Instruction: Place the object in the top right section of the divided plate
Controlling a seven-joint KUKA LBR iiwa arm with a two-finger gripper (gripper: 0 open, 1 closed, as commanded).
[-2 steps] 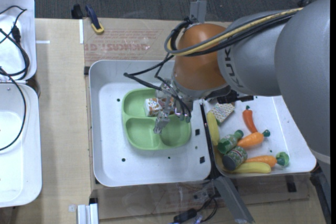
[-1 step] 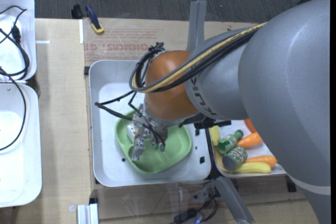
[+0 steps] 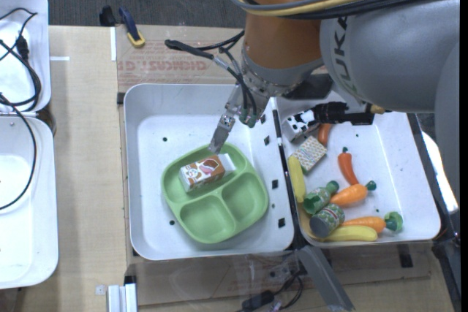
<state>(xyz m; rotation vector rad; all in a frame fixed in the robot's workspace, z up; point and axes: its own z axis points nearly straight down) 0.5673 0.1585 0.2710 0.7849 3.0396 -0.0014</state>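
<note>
Green divided plate carries a small carton in its far section, just near-left of the pincer; pincer's opening cannot be told.

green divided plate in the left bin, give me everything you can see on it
The green divided plate is a rounded, plastic-looking tray with three sections split by raised ridges: one long section across the top, two smaller ones below. It lies flat on the floor of the left bin, turned at a slant to the bin walls. A small carton, orange, brown and white, lies on its side in the top section. The tool hangs just above the plate's upper edge, beside the carton.
</note>
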